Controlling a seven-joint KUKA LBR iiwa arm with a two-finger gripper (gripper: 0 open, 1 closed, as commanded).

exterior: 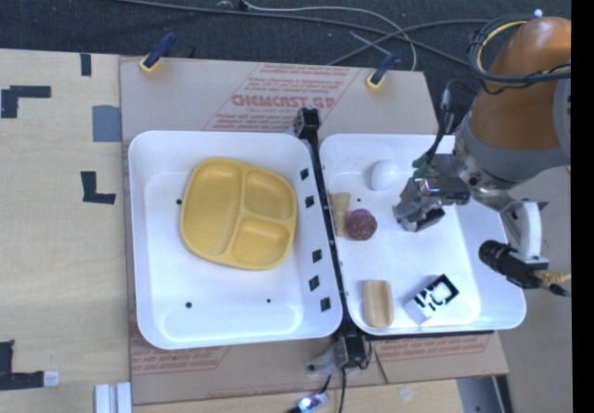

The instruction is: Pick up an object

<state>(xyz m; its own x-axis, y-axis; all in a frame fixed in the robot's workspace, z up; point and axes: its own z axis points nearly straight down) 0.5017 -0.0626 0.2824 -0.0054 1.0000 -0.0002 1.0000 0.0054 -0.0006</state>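
pincer (415, 213): hangs over the right bin, in its upper middle part, pointing down and to the left from the grey wrist; whether it is spread or pressed together cannot be told from this slant, and nothing can be seen pinched in it.
arm (520, 96): grey with an orange band, reaching in from the right over the right bin's far edge.
white ball (383, 174): just up and left of the pincer, near it, resting on the bin floor; contact cannot be told.
dark reddish round object (360, 225): left of the pincer, near it but apart, on the bin floor.
small tan block (339, 214): just beside the reddish object, against the divider side of the bin.
tan oblong piece (377, 302): near the front edge of the right bin, well apart from the pincer.
black-and-white object (432, 296): right of the tan oblong piece, near the front edge, tilted.
right bin (487, 314): shallow, white, holds all five small things.
left bin (153, 309): white, beside the right one, holds a yellow divided plate (238, 213) lying flat.
worktop (56, 244): light wood with cardboard under the bins.
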